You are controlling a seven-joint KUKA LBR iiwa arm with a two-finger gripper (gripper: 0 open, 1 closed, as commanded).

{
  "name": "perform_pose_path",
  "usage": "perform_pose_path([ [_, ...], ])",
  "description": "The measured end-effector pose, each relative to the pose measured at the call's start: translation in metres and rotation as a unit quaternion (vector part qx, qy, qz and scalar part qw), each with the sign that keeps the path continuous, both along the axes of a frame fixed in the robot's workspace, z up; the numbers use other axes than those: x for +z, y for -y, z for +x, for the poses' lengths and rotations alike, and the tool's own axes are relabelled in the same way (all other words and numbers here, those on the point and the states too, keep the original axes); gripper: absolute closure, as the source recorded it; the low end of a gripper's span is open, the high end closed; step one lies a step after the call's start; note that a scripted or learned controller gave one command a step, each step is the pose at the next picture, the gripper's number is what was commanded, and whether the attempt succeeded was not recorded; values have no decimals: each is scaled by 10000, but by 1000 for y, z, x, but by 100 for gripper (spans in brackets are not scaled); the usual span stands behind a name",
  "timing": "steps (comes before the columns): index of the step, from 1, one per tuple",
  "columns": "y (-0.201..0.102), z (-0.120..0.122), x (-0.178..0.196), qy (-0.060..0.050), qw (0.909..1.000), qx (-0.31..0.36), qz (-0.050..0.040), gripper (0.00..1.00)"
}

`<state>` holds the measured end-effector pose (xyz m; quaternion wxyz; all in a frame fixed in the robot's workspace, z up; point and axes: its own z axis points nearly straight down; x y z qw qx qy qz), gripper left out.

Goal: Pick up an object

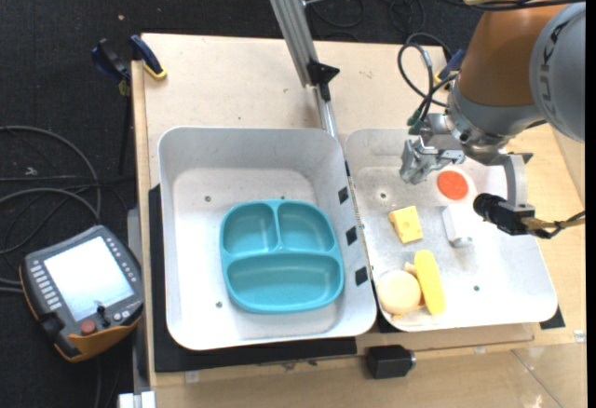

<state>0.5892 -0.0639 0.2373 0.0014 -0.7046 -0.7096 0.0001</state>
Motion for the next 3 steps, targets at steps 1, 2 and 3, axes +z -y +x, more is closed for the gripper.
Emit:
perform_pose_path([
  [1, -47, -26, -10, -9, 10000, 1, -1, 100],
  [2, -97, -45, -18, -9, 10000, 2, -1, 100],
  [3, -140, -64, 0, 10, 10000, 6, 0, 100],
])
